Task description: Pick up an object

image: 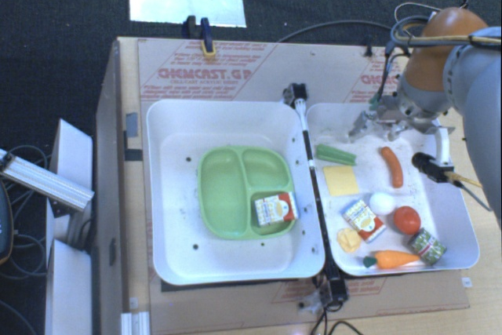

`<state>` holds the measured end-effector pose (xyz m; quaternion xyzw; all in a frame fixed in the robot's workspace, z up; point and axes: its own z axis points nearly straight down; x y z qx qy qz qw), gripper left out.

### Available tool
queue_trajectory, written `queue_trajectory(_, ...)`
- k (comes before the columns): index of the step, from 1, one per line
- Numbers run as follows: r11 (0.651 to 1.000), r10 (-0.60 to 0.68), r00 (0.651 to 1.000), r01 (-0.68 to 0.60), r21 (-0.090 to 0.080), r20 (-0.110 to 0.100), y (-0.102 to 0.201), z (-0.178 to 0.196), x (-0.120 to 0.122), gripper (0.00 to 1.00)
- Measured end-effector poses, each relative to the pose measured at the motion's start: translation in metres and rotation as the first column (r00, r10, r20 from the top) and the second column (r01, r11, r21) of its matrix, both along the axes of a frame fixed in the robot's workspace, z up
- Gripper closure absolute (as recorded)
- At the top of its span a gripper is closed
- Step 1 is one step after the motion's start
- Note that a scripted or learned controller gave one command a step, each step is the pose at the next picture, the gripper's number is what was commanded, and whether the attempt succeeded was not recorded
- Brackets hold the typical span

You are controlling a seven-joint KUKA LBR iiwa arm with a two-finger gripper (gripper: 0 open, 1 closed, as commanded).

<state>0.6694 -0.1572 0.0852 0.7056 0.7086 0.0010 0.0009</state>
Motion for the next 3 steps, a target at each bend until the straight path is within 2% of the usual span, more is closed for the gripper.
queue_trajectory(1,1.000,0.002,1.000,-0.002,-0.001,0.004,0.000,0.012,0.001,1.00)
queue_trajectory(2,1.000,0.002,1.000,-0.002,-0.001,0.003,0.000,0.011,0.001,0.00)
queue_trajectory(3,1.000,-0.002,1.000,0.002,-0.001,0.000,-0.012,0.000,0.000,0.00)
